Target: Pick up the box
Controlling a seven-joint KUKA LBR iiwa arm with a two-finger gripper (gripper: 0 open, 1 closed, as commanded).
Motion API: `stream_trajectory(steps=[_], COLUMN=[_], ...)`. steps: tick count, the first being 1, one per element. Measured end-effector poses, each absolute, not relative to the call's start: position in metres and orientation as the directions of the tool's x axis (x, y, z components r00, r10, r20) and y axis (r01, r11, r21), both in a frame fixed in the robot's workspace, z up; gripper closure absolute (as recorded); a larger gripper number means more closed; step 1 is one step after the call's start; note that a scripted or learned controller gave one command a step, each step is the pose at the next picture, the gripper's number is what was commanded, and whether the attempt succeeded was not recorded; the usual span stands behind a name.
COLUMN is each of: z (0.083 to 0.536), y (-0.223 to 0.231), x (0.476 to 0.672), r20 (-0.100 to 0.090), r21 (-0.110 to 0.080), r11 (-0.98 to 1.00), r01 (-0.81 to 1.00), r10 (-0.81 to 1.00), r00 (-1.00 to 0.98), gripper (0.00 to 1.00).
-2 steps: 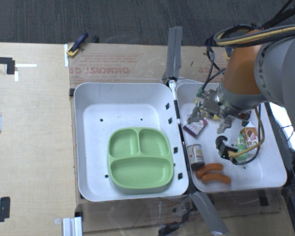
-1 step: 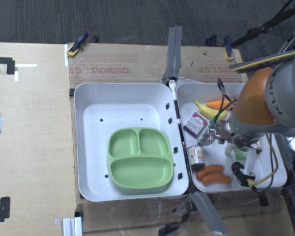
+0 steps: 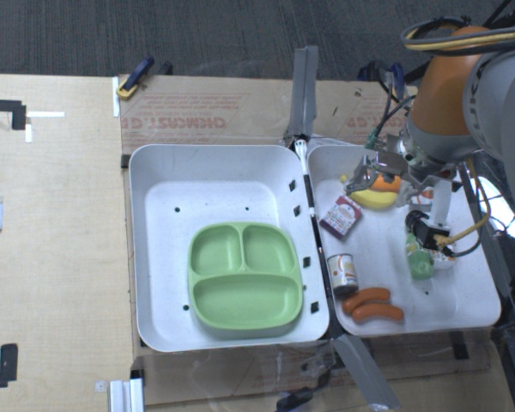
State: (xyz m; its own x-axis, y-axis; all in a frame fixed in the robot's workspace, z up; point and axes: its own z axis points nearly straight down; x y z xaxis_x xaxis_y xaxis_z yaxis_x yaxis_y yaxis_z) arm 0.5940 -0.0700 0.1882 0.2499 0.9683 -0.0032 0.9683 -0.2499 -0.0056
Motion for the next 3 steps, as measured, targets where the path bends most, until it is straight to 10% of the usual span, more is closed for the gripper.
stream_trajectory(steps=[2, 3], z=[0.187, 0.188], y=[-0.081, -0.08], x=[0.579, 0.619], r20=[-0.004, -0.004], r21=[-0.008, -0.006], r11=[-0.382, -0.337], r01=[0.924, 0.941], r10=[0.924, 0.941], r00=[0.382, 0.337], gripper=[0.0, 0.0])
